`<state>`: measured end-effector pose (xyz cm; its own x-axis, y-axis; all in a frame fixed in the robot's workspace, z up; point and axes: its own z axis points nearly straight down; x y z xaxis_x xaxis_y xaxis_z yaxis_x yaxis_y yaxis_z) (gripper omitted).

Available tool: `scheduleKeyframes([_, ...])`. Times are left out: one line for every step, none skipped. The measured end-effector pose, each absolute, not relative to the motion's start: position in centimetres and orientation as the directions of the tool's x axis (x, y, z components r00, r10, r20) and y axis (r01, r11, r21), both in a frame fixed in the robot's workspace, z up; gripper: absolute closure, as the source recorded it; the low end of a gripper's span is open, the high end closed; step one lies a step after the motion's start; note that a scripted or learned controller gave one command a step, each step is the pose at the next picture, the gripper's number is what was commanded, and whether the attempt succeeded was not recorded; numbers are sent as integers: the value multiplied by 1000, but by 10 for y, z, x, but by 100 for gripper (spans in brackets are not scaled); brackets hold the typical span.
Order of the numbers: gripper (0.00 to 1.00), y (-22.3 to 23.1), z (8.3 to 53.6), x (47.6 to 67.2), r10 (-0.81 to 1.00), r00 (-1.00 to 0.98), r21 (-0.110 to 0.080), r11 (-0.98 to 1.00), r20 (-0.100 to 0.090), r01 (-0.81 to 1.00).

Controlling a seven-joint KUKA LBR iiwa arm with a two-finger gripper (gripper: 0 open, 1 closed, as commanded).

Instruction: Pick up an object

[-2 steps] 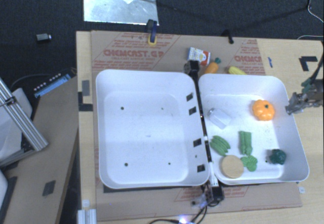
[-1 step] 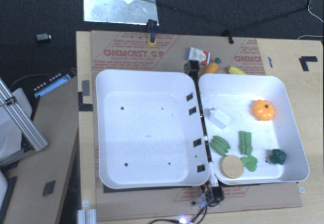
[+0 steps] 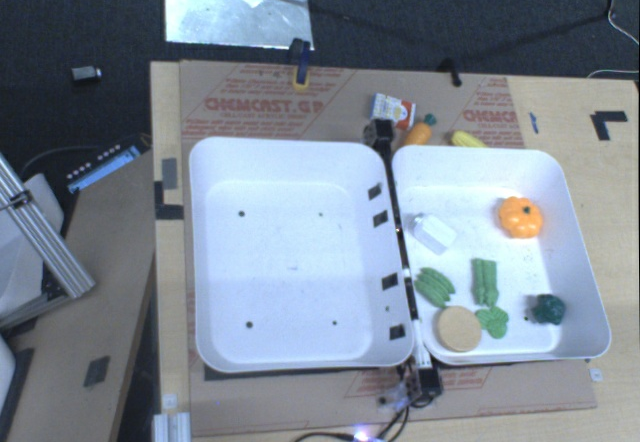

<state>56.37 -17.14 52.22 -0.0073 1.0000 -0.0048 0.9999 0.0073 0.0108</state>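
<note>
The right bin (image 3: 560,180) holds several toy foods. An orange pumpkin (image 3: 520,217) sits near its far right side. A small white block (image 3: 432,232) lies near the bin's left wall. Toward the front lie a green leafy piece (image 3: 435,285), a green ridged vegetable (image 3: 485,280), a small green broccoli-like piece (image 3: 493,321), a tan round cookie (image 3: 459,328) and a dark green lump (image 3: 547,309).
The left bin (image 3: 215,180) stands beside the right one, joined by black clips (image 3: 388,252). Behind the bins on the cardboard lie a small carton (image 3: 392,110), an orange carrot (image 3: 419,133) and a yellow banana (image 3: 467,140). A yellow-blue clamp (image 3: 300,65) stands at the back.
</note>
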Motion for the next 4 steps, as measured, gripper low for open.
scheduleKeyframes([100, -159, 462, 484, 1000, 0, -4, 0, 2, 1000])
scheduleKeyframes([100, -147, 493, 545, 1000, -7, 8, 7, -3, 1000])
scheduleKeyframes([100, -178, 533, 611, 1000, -2, 9, 2, -5, 1000])
scheduleKeyframes([100, -208, 535, 652, 1000, 0, 4, 0, -3, 1000])
